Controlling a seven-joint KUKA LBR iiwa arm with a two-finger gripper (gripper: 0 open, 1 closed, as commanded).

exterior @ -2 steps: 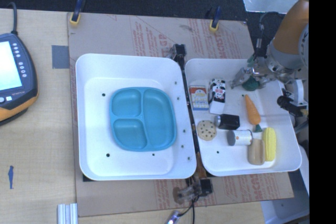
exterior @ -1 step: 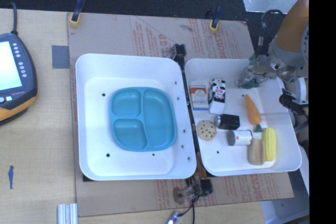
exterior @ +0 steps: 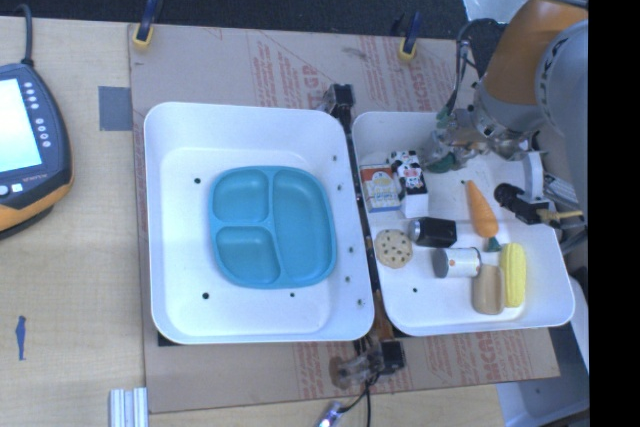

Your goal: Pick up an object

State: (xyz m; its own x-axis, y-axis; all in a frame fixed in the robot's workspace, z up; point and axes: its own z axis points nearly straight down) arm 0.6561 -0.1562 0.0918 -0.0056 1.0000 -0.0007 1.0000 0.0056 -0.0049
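Tabletop (exterior: 80, 255) carries two white bins: left bin (exterior: 160, 215) has a blue sectioned plate (exterior: 272, 225), margins open all round. Claw (exterior: 452, 143) sits over right bin's (exterior: 560, 300) far edge, grip state unreadable; orange plastic carrot (exterior: 481, 209) lies mid-bin among crowded toys.

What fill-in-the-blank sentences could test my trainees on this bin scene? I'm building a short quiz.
1. The blue divided plate lies in the ____ bin.
2. The plate has ____ compartments.
3. The carrot is coloured ____.
4. The corn cob lies in the same bin as the ____ with dark chips.

Missing words: left; three; orange; cookie
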